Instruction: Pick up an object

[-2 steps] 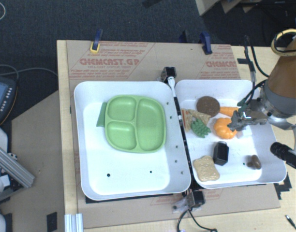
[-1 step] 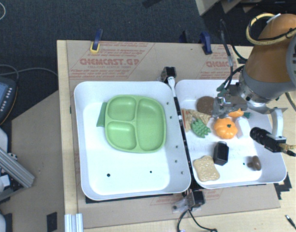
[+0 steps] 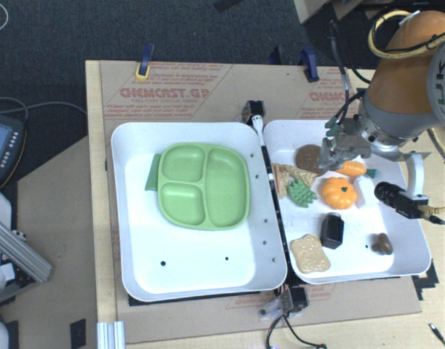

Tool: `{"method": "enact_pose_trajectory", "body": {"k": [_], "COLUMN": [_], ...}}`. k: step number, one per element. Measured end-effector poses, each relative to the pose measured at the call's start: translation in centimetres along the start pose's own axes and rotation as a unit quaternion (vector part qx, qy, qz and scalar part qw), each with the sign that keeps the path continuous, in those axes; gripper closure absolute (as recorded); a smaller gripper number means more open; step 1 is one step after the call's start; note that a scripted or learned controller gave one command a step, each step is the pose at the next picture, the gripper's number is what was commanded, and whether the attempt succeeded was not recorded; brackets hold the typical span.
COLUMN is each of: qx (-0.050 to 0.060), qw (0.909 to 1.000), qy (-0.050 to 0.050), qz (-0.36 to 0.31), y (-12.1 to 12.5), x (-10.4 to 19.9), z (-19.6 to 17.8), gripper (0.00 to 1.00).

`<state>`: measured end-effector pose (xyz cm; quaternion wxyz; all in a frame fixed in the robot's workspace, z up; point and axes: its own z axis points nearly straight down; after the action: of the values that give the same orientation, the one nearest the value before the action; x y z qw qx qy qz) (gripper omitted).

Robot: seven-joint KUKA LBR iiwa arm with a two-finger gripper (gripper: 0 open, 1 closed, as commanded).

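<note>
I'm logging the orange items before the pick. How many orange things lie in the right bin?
2. A small pumpkin sits mid-bin; an orange carrot-like piece lies just above it, beside the gripper. More might be hidden under the arm.

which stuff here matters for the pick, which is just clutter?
Relevant: gripper low in the right bin; nearest it the brown round piece, orange carrot-like toy, pumpkin.

Lying about: green divided plate in the left bin; blue clamps at the board's far edge.
</note>
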<state>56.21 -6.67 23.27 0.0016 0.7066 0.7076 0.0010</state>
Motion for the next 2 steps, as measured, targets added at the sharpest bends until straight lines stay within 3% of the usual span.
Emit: {"method": "enact_pose_trajectory", "body": {"k": [1, 2], "qx": [0.004, 0.001], "qw": [1.0, 1.0], "qy": [0.001, 0.0], "qz": [0.001, 0.0], "y": [-0.85, -1.02], "x": [0.45, 0.73], "z": [1.52, 0.8], "gripper": [1.0, 1.0]}}
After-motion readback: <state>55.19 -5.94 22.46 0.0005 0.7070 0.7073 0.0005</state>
